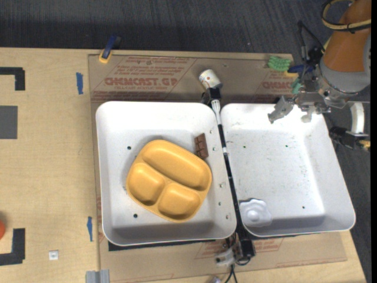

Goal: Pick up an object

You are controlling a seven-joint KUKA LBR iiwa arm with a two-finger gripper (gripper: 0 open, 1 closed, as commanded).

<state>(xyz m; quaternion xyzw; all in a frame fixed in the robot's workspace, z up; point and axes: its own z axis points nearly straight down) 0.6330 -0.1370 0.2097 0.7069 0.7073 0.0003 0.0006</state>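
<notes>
Object candidates: a yellow divided tray (169,179) is being shown lying in the left bin (112,158); a small brown block (201,146) is being seen just beside its upper right edge, near the wall between the bins; a small white piece (255,211) is being seen in the right bin (330,175), at its near left corner.

Tool position, camera view: the tool (290,109) is being held over the far edge of the right bin, well apart from all three things.

Tool state: nothing is being gripped between the fingers; how wide they are being held cannot be told.

Risk, yellow tray: being broad and smooth, it is probably being offered without a good edge, so the fingers could slide off.

Risk, brown block: a descent there is likely being crowded by the bin wall and the tray.

Risk, white piece: being tucked into a corner, it could be pushed against the wall rather than closed on.

Counter (47,158): no hazard is being judged there.
</notes>
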